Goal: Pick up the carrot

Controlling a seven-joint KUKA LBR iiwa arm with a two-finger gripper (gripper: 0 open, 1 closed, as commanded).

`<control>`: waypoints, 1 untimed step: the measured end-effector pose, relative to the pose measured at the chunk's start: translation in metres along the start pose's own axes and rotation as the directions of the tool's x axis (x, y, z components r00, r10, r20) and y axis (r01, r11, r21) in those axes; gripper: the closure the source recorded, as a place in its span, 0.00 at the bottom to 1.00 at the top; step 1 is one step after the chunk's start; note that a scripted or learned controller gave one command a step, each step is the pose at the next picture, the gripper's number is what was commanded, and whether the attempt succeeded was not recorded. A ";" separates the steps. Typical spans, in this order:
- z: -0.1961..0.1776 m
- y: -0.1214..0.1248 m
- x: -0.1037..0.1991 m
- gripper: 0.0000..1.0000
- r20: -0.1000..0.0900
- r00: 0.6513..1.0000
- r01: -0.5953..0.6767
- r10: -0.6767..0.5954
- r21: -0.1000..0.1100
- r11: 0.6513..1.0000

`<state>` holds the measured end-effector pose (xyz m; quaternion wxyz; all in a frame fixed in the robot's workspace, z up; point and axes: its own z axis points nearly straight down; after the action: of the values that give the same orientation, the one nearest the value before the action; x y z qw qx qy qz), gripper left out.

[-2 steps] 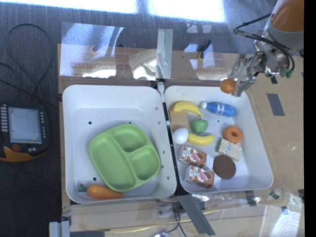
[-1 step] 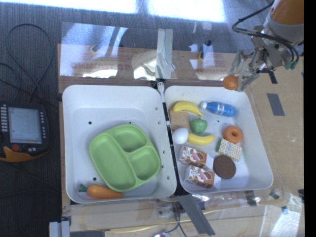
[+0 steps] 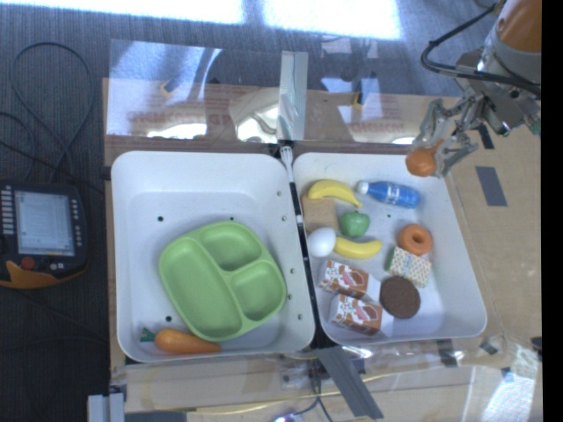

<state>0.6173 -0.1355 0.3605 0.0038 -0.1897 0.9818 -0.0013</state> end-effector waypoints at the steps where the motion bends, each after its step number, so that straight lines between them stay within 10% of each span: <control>1: 0.047 -0.006 -0.047 1.00 -0.002 0.937 0.348 -0.348 -0.007 0.937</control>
<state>0.6636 -0.1236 0.3135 0.0011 -0.3605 0.9328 0.0011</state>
